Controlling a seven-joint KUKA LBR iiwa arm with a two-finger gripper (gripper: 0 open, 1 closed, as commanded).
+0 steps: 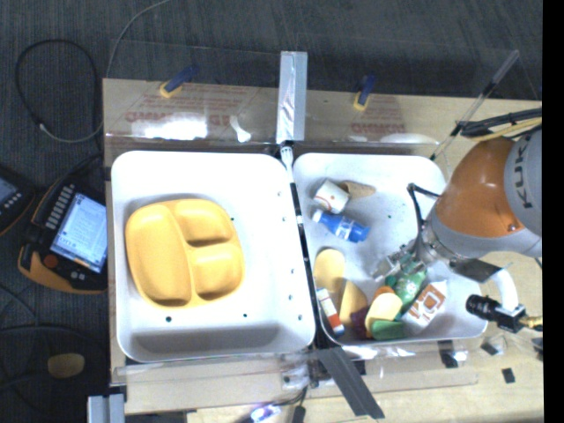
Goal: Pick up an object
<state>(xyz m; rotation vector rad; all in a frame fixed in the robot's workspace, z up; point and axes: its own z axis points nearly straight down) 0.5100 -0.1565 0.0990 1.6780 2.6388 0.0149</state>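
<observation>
Here we are looking down on an arm that is reaching into the right bin from the right, with its gripper sitting low over the heap of items at the near end. We are judging the task as barely under way: nothing is hanging clear of the bin, and no item is visibly lifted. The gripper is hovering right at a green bottle, which is lying just beside a red and white carton and a yellow and green piece. Whether the pincer is spread or closed, and whether it has hold of anything, we cannot tell, since the wrist is hiding it. So the grasp and the lift are both remaining, as far as we are seeing.

Further up the same bin a blue bottle and a white cup are lying apart from the heap. The left bin is holding a yellow divided tray. Both bins are resting on a brown bench, above dark carpet, with a handheld pendant lying on the floor to the left.
</observation>
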